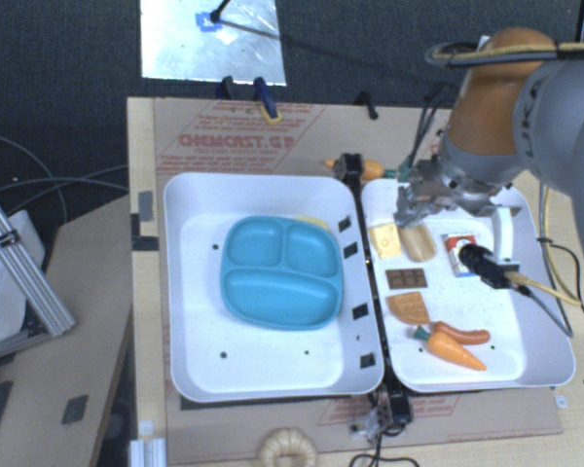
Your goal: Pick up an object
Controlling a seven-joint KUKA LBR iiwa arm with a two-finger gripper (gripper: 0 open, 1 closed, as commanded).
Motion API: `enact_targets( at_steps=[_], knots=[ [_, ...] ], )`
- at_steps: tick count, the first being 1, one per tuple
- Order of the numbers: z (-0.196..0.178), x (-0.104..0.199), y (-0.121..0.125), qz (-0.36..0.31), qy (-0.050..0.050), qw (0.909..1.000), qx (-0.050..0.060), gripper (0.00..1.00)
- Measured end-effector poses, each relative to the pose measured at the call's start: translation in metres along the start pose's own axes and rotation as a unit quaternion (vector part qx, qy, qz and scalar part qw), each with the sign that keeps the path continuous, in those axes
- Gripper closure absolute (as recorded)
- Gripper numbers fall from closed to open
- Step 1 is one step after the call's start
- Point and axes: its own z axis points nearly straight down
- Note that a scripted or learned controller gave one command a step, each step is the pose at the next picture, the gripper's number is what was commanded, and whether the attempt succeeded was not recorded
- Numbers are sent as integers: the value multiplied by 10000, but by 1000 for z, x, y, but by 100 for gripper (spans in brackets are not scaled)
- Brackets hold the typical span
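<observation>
The gripper (416,212) hangs low over the right bin (545,358), just above the bread roll (419,242), probably chosen as the nearest target. I cannot tell how it is set. The blue tray (280,270) lies in the left bin (190,358).

**Colours on the worktop**

Both bins (190,290) are plain white. The divided tray (280,270) is light blue. A chocolate piece (406,279) is dark brown with a grid pattern. The carrot (456,352) is orange with a green top. The bread roll (418,242) is tan, the cheese slice (384,240) pale yellow. The arm (526,95) is grey with an orange band. The board (236,136) is brown with red lettering.
</observation>
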Motion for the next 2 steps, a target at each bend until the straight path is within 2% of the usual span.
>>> enact_targets(
  at_steps=[1,2],
  knots=[
    [-20,1,-3,-15,6,10000,-12,100],
    [-19,6,5,-25,6,10000,-9,100]
  ],
)
